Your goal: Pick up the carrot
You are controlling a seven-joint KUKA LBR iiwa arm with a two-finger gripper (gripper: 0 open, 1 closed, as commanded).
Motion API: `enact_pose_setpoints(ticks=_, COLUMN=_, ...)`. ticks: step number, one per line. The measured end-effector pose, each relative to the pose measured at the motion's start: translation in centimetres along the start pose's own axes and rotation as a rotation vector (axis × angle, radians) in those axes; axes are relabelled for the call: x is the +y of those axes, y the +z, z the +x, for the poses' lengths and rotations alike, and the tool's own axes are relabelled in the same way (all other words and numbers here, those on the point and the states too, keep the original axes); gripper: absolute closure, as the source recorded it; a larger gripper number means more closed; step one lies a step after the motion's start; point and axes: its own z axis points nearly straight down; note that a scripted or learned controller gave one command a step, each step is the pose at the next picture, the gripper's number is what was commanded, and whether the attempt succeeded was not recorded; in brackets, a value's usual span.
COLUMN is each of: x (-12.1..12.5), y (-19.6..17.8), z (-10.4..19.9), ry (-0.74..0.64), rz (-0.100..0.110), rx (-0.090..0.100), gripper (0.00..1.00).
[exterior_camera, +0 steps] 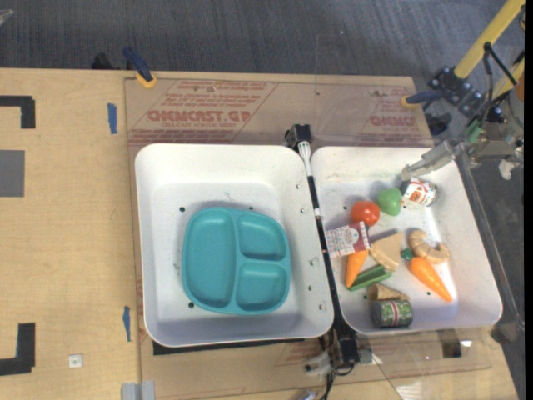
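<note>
In the right bin (pixel 476 223), near its right wall, lies the carrot (pixel 433 278): a stubby orange cone, its point aimed toward the near right corner and its blunt end up against a tan, lumpy piece (pixel 426 247). It looks like smooth moulded plastic, tapered and probably slippery.

The gripper (pixel 414 171) hangs at the far end of this bin, just beside a small white and red can (pixel 419 192) and well apart from the carrot. At this slant it reads as a pale grey sliver, and I cannot tell whether it is apart or together. Nothing is visibly held.

The main risk, as I judge it, is picking the wrong thing. A second, smaller orange carrot shape (pixel 356 265) lies nearer the divider, wedged among a pink and white packet (pixel 344 241), a tan block (pixel 385 252) and a green pod (pixel 367 277). A red tomato (pixel 365 213) and a green ball (pixel 389 200) sit between the gripper and that cluster. A descent straight down from here would meet the can, not a carrot.

A second risk is the taper. Closing near the point could squeeze the carrot out sideways against the bin wall. The tan piece touching its blunt end may get nudged or caught too. A dark green tin (pixel 391 312) lies close by on the near side.
</note>
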Motion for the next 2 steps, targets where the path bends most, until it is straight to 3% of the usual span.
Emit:
enact_pose_setpoints(ticks=1, x=-4.0, y=10.8, z=2.2, ry=-0.186, rz=-0.051, rx=-0.014, gripper=0.00)
enact_pose_setpoints(ticks=2, x=-5.9, y=12.0, z=1.5, ry=-0.276, rz=-0.084, rx=-0.020, gripper=0.00)
